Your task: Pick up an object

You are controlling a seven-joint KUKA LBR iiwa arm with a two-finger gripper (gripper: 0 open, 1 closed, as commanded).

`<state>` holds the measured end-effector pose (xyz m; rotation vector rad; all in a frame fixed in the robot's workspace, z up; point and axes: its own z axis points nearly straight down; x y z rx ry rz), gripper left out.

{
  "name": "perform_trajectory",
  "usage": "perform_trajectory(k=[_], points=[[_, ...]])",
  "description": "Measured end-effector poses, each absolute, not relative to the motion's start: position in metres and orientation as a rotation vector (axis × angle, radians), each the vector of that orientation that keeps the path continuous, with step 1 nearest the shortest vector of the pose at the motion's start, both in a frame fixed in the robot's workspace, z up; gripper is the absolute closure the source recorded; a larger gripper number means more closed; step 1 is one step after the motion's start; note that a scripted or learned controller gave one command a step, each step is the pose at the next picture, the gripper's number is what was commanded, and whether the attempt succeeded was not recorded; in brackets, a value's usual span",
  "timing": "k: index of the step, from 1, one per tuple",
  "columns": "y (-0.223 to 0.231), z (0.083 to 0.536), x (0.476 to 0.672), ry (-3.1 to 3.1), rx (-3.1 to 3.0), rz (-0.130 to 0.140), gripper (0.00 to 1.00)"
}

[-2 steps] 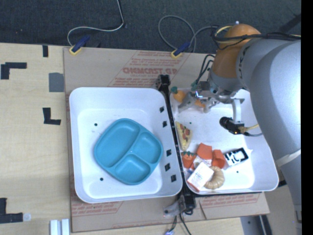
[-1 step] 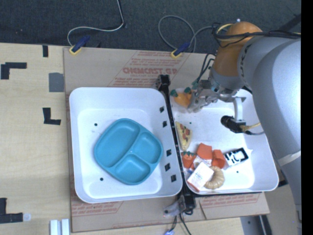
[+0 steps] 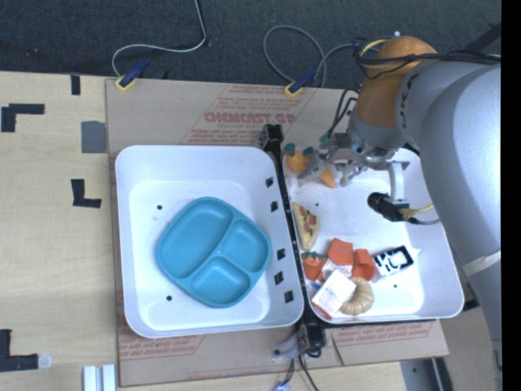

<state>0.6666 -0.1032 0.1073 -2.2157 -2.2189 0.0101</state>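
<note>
My gripper [image 3: 338, 168] is low over the far left corner of the right bin [image 3: 431, 243]. A small orange piece [image 3: 328, 178] lies right at its tip, and I cannot tell whether they touch. Another orange and yellow object [image 3: 296, 160] sits just to the left, against the bin's wall. Nearer the front lie a pizza slice [image 3: 307, 225], red and orange blocks [image 3: 340, 255], a black and white card [image 3: 394, 259], a white packet [image 3: 332, 292] and a tan pastry [image 3: 359, 298].
The left bin [image 3: 138, 177] holds a blue divided plate [image 3: 213, 252]. A black divider [image 3: 281, 210] runs between the bins. The grey arm [image 3: 456, 137] covers the right bin's far right side. Cables lie beyond the bins.
</note>
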Motion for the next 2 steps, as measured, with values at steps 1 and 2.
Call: perform_trajectory(k=[1, 2], points=[[-0.1023, 0.1168, 0.6665, -2.218, -2.214, 0.010, 1.00], [-0.1039, 0.1171, 0.6665, -2.220, -2.216, 0.014, 0.00]])
